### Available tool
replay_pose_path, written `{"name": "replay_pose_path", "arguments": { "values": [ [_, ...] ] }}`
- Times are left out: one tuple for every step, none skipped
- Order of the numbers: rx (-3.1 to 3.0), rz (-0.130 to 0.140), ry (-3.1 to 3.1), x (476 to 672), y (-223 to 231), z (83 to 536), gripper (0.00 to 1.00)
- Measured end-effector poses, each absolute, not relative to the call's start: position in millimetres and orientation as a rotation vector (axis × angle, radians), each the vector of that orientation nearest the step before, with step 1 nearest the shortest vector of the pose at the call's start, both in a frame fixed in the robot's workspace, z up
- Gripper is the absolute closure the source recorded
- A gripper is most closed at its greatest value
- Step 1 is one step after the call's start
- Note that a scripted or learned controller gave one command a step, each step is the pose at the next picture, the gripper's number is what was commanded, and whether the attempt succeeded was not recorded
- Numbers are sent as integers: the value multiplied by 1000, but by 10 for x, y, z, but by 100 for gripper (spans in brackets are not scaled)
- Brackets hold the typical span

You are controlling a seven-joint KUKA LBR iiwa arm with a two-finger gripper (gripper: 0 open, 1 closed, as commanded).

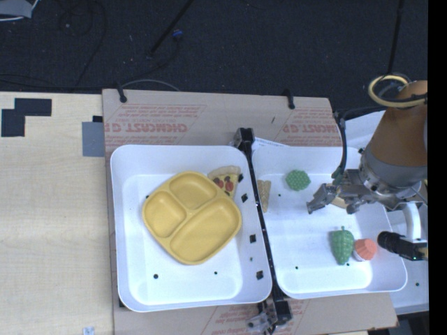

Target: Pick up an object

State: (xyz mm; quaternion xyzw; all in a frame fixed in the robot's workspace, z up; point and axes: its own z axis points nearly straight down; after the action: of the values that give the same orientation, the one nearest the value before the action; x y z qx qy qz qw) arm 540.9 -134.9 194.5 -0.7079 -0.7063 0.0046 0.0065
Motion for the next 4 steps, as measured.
{"name": "replay_pose_path", "arguments": {
  "values": [
    [-2220, 2, -2221, 5440, -1350, 2016, 0],
    [-2217, 7, -2215, 5451, -1425, 1415, 0],
    [-2216, 6, -2216, 5436, -1417, 876, 0],
    [-2222, 5, -2213, 5440, -1426, 1003, 100]
  ]
}}
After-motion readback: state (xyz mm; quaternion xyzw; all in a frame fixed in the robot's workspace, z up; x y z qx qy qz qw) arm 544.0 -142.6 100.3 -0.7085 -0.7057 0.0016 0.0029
